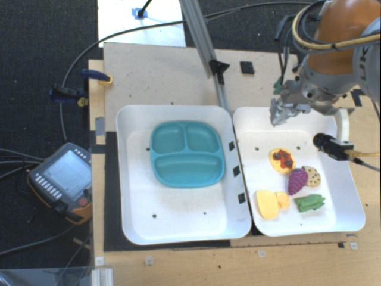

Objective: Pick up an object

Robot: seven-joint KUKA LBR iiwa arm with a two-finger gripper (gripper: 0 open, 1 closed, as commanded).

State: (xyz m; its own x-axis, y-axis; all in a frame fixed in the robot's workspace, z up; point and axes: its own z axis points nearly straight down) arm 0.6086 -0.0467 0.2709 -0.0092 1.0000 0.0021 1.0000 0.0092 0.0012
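Near edge of the table (178, 76): two shallow white bins stand side by side, touching along their inner walls. The left bin (134, 213) carries a teal divided plate (187, 154), lying flat in the bin's far half, three compartments facing up.

The right bin (345, 213) carries the pickable objects, grouped in its near half. Nearest the front wall: a yellow piece (267, 204) with a smaller pale yellow piece (282, 200) touching its right side, and a green item (310, 203) just beside these to the right. Behind them: a purple grape cluster (297, 181), touching a round cookie (312, 177) on its right. Further back: a round yellow piece with a red topping (281, 159).

The end effector (280, 117) sits at the far left corner of the right bin, well apart from the objects. Nothing is visible between its fingers; how far open they are cannot be determined
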